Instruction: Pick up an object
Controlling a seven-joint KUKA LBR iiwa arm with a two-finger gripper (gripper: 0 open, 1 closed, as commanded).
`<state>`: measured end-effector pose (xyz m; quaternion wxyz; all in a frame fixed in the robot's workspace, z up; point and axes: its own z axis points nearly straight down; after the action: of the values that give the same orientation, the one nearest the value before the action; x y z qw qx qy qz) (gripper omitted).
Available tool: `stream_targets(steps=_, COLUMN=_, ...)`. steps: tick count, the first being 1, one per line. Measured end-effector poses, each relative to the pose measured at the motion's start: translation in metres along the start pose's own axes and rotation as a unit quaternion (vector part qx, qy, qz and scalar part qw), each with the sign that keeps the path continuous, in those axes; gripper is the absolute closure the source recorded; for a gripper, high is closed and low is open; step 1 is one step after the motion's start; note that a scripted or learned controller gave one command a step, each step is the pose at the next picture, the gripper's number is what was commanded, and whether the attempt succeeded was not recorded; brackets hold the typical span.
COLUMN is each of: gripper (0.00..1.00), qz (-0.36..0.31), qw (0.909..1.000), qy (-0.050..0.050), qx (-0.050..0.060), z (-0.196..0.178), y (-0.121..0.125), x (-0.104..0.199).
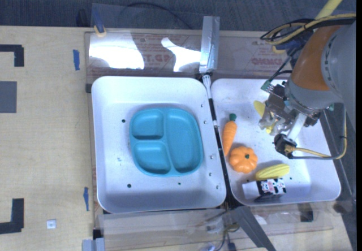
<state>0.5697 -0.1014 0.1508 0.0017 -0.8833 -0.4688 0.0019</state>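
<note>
A smooth orange plastic carrot (228, 135) lies along the left wall of the right white bin (328, 187), tip pointing near. Just nearer sits a ribbed orange toy pumpkin (243, 159), then a yellow corn cob (272, 172) and a small black-and-white box (270, 187). The gripper (277, 125) hangs over the bin's far middle, beside a partly hidden yellow piece (259, 108); whether its fingers are apart or together cannot be told. The left white bin (107, 187) holds a glossy turquoise divided plate (167, 140).
</note>
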Motion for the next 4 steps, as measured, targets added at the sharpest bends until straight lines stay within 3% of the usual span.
stream_targets(steps=1, gripper=1.0, qz=0.085, qw=0.9964, qy=0.001, qx=-0.003, z=-0.076, y=0.043, x=0.035)
stream_targets(steps=2, gripper=1.0, qz=0.042, qw=0.9991, qy=0.002, qx=-0.003, z=-0.095, y=0.018, x=0.104)
stream_targets(steps=3, gripper=1.0, qz=0.069, qw=0.9976, qy=0.0, qx=0.001, z=-0.093, y=-0.066, x=0.146)
stream_targets(steps=4, gripper=1.0, qz=0.012, qw=0.9999, qy=0.001, qx=-0.002, z=-0.086, y=-0.084, x=0.23)
